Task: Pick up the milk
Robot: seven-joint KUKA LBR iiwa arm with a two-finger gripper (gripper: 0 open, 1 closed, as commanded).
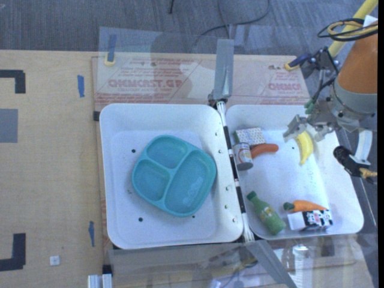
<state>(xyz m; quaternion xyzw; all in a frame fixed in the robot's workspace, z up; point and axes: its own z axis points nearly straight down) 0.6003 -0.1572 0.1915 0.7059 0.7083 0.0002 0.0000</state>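
The milk is a small white carton with black cow patches, lying on its side in the near right corner of the right bin. My gripper hovers at that bin's far right, well away from the milk, right over the top end of a yellow banana. Its two grey fingers stand spread apart, open, with nothing gripped between them. The orange-banded arm reaches in from the upper right.
An orange carrot touches the milk's far side. A green bottle lies to its left. A small can, an orange sausage-like piece and a speckled box sit at the bin's far left. The left bin holds a teal divided plate.
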